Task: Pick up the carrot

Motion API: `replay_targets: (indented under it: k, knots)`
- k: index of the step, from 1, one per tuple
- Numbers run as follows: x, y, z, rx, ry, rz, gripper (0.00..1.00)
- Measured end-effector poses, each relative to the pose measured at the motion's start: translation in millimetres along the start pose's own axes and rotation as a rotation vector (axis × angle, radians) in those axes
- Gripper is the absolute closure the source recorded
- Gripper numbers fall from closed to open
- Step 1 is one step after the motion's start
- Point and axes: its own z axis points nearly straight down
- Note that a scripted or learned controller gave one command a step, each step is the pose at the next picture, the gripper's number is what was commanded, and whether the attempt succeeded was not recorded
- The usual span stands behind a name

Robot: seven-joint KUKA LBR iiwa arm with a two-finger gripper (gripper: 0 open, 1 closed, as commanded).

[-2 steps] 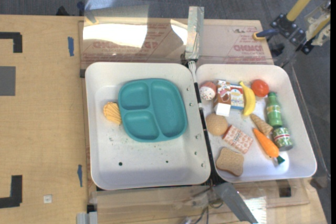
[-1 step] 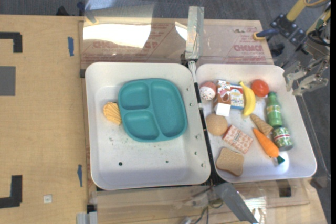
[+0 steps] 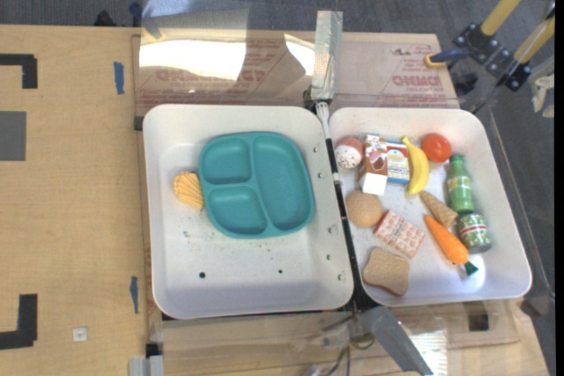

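Note:
The carrot point(image 3: 448, 243) is orange with a green tip and lies slanted in the right bin point(image 3: 507, 277), near that bin's front right. It sits between a pink wafer packet point(image 3: 399, 233) on its left and a green can point(image 3: 473, 229) on its right. A tan cone-shaped item point(image 3: 439, 208) touches its upper end.
The right bin also holds a banana point(image 3: 415, 165), a tomato point(image 3: 436, 146), a green bottle point(image 3: 457, 183), small cartons point(image 3: 380, 161), a bun point(image 3: 363, 209) and a bread slice point(image 3: 386, 270). The left bin point(image 3: 167, 277) holds a teal divided plate point(image 3: 256, 183) and a yellow shell-shaped item point(image 3: 188, 188).

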Motion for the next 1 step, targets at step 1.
replay_targets:
  k: [1]
  knots:
    - [45.9, 67.4, 96.3, -0.022, -0.001, -0.493, 1.00]
